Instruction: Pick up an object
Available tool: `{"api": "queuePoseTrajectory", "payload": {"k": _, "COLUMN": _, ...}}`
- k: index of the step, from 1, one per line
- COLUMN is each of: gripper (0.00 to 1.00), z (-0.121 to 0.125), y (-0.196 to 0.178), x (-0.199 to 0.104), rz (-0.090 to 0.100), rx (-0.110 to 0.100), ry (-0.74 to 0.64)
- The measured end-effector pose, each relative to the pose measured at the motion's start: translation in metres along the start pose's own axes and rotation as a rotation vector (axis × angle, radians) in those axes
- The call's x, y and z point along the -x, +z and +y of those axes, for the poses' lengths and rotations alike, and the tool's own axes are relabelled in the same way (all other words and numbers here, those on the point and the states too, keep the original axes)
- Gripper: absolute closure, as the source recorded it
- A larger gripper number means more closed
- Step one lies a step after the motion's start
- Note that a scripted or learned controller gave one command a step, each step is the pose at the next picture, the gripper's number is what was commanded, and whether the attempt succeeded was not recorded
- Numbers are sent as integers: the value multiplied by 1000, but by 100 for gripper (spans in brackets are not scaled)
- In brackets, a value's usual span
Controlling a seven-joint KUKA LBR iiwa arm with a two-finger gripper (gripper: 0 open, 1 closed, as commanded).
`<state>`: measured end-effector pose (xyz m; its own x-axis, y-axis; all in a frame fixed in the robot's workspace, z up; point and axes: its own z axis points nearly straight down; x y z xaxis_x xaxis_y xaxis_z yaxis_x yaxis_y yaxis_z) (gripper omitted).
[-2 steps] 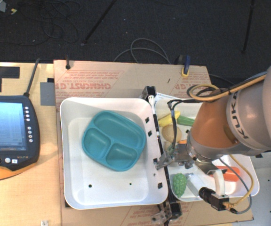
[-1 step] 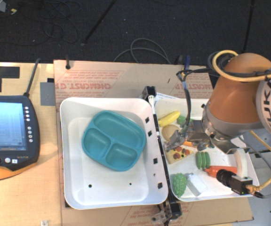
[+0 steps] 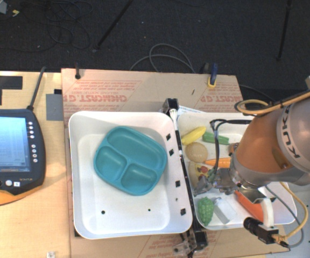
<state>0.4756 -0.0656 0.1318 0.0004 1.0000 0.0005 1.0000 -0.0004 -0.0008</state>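
The right bin (image 3: 235,118) holds several toy foods. A yellow corn-like piece (image 3: 194,135) lies at the back left, with a green piece (image 3: 219,139) beside it and a beige round object (image 3: 197,152) just in front. An orange stick (image 3: 218,163) lies across the middle. A green leafy piece (image 3: 205,209) sits in the front left corner, and an orange piece (image 3: 249,203) lies to its right. My gripper (image 3: 211,184) hangs low over the bin's middle, between the beige object and the leafy piece. The orange wrist band (image 3: 257,144) covers the bin's right half.
The left bin (image 3: 85,208) holds a teal divided plate (image 3: 131,160). A black clamp strip (image 3: 179,171) runs between the bins. A tablet with a lit screen (image 3: 7,149) lies at the far left. Cables (image 3: 252,105) loop behind the right bin.
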Motion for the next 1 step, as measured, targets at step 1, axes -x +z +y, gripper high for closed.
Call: {"api": "queuePoseTrajectory", "payload": {"k": 1, "gripper": 100, "z": -1, "y": -8, "x": 1, "rz": 1, "rx": -5, "ry": 3}}
